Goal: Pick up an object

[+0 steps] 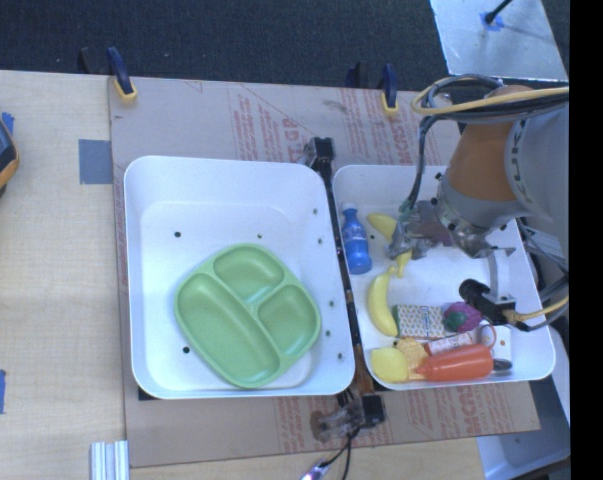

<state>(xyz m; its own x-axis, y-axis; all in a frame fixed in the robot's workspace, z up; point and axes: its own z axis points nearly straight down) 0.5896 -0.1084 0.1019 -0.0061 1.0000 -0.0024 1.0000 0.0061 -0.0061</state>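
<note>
The gripper (406,248) is down in the right bin (537,273), and a small yellow piece (400,264) shows right at its fingertips, hanging toward six o'clock; whether the fingers are apart or clamped on it, I cannot tell. At twelve o'clock of that piece lies another yellow bit (382,225). At nine o'clock the blue bottle (355,241) lies hard against the bin's left wall, long axis running twelve to six, cap end toward twelve. At six o'clock of the gripper lies the banana (381,304), long axis also near twelve to six, gently curved. Beyond it, toward five o'clock, things crowd together: a speckled packet (419,320), a purple ball (462,317), an orange carrot-like piece (456,364) lying nine to three, a lemon (389,365) at the bin's near-left corner. In the left bin (151,268), a green divided plate (247,314) sits tilted toward the near edge, with bare white floor at twelve o'clock of it.
</note>
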